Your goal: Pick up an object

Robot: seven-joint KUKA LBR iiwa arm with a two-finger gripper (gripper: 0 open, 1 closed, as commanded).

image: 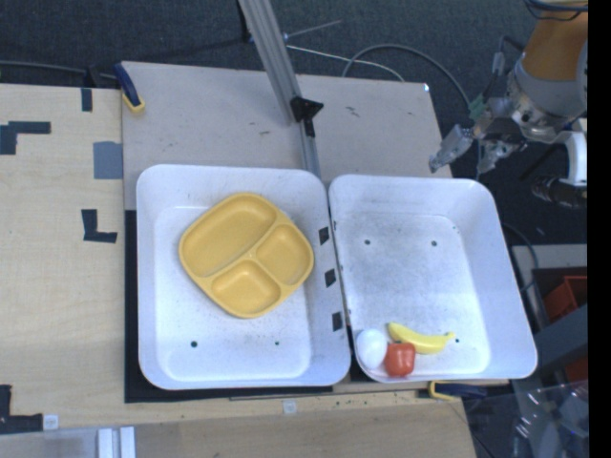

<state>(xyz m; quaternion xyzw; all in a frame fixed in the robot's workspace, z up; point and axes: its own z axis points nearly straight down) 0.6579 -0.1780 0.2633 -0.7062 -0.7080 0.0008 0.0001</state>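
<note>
**Banana, egg and pepper wait in the right bin's near corner; gripper hangs off the far rim**

Your candidates for picking sit together in the near-left corner of the right-hand shallow white bin (477,256). A small yellow plastic banana (421,338) lies on its side, its curve running roughly along the bin's near wall. Just beside it, toward the divide between the bins, a white egg-shaped object (370,347) rests against the corner, and a small red pepper-like toy (401,359) sits between the two, touching or nearly touching both. You cannot tell from this angle whether the red piece overlaps the banana's end.

The left-hand shallow white bin (158,256) holds a yellow plastic plate with three compartments (246,254), lying flat and turned at an angle, toward the far half of the bin floor.

The grey arm with its orange band (556,46) enters at the upper right. Its two-finger gripper (463,153) hangs outside the right bin, just past the far-right corner of the rim, well apart from the three small things. Its two fingers are spread, with nothing between them.

A slanted grey metal post (272,41) stands behind the bins, and a thin cable (401,55) loops over the tan board beyond them.
</note>
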